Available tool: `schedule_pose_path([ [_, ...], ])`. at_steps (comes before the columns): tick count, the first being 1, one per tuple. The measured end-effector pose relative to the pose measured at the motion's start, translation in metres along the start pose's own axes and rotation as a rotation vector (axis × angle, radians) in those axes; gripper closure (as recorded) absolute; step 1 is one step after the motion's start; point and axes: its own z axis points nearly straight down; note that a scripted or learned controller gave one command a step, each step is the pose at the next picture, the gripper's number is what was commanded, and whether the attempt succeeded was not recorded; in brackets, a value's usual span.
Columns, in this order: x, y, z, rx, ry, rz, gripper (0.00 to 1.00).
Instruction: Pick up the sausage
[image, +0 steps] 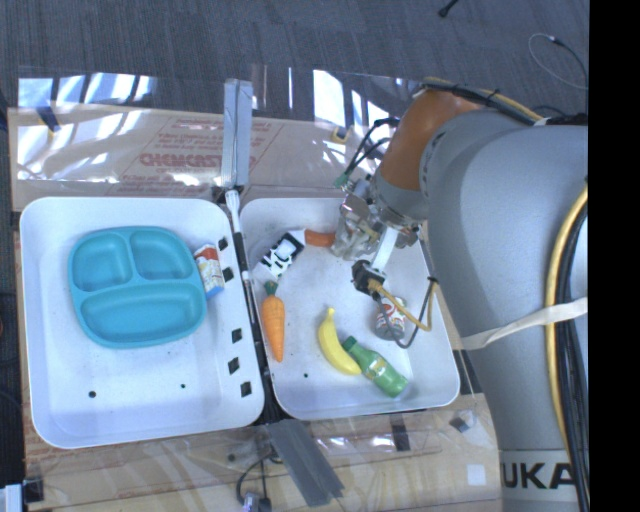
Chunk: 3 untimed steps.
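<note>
Fingers (350, 243) low in the right bin (440, 385), seemingly touching the sausage (319, 238); spread unclear.

We see two white bins, the left bin (60, 400) and the right bin (440, 385). Taking the orange carrot (273, 325) with its small green top as our mark, a yellow banana (336, 343) lies just to its right, and a green bottle (378, 367) with a lighter label touches the banana's far end. Above the carrot sits a black and white toy (281, 253), and further right of that a reddish-orange sausage (319, 238). Left of the carrot, in the other bin, we see a bright blue plate (135, 285) and a little can (208, 269) in red, white and blue. The arm (480, 180) is grey with an orange band.
</note>
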Motion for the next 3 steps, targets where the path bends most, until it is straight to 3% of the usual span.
schedule_pose_path([
  [3,0.0085,-0.0077,0.0013,0.008,-0.001,-0.011,0.0],
])
